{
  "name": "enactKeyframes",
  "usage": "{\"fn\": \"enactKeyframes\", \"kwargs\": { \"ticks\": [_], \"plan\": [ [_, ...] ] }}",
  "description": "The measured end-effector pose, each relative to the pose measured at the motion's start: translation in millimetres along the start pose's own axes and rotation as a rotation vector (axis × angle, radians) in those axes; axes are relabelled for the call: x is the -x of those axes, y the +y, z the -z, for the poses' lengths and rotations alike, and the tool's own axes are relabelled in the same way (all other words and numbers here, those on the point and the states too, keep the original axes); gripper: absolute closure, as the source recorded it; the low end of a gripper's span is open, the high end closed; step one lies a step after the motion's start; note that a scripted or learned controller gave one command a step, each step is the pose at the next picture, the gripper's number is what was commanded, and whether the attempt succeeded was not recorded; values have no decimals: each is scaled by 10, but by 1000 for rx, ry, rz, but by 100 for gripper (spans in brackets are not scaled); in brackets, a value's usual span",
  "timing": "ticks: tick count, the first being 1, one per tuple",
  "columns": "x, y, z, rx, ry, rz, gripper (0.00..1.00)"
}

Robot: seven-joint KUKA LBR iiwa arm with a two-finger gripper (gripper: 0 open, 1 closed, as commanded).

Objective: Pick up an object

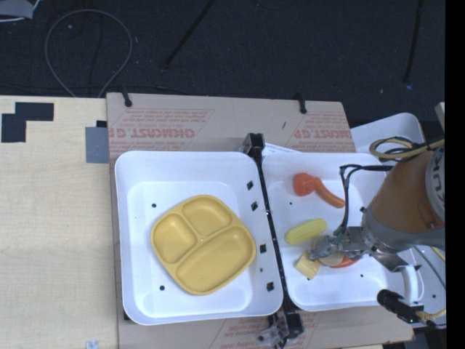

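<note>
My gripper point(325, 251) is low in the right bin point(378, 302), reaching in from the right on the grey arm with its orange band point(404, 198). It hovers over or touches a red object point(344, 262) that it mostly hides. Just below its tip, to the left, lies a pale yellow block point(307, 267). A yellow oblong piece point(305, 230) rests just above the gripper, to its left. Farther back lies an orange-red, ladle-shaped toy point(312, 187). I see nothing lifted off the bin floor.
The left bin point(138, 195) holds a yellow divided plate point(203, 243). A black divider point(266, 224) with clips separates the bins. Cables point(392, 149) loop over the arm at the right. A cardboard sheet point(218, 126) lies under both bins.
</note>
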State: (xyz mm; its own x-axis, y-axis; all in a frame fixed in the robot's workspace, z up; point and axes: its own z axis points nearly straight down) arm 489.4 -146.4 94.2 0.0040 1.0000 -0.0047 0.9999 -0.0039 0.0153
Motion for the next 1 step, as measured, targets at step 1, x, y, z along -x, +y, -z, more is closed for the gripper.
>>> {"fn": "enactKeyframes", "kwargs": {
  "ticks": [1],
  "plan": [
    [0,-11,77,-5,2,-3,100]
  ]
}}
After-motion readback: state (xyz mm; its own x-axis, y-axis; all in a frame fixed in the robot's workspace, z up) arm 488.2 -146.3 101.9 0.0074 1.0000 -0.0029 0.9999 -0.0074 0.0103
